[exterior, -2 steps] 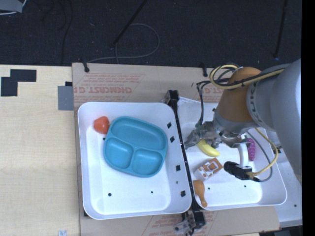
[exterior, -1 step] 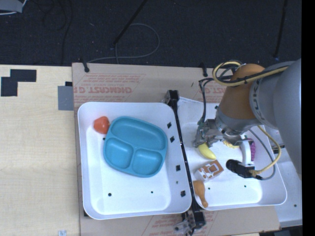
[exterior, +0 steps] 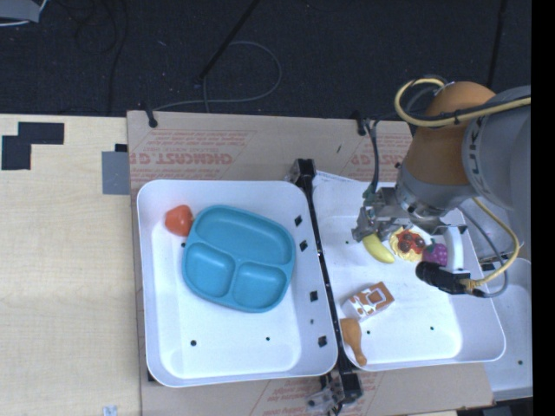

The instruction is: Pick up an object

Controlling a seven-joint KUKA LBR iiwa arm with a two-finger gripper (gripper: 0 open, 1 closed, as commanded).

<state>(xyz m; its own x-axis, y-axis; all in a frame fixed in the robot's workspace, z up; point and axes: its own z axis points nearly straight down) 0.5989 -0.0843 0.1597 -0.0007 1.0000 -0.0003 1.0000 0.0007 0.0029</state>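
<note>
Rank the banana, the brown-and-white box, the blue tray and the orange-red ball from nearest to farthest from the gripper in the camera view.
From the gripper:
1. Banana, right bin, just below the gripper.
2. Brown-and-white box, right bin, lower down.
3. Blue tray, middle of the left bin.
4. Orange-red ball, left bin's far left side.

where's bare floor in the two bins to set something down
Left bin: a bare strip along the near wall below the blue tray, which fills the middle with an orange ball at its far left corner. Right bin: bare near-right floor. It is crowded around the gripper, banana and toy box.
</note>
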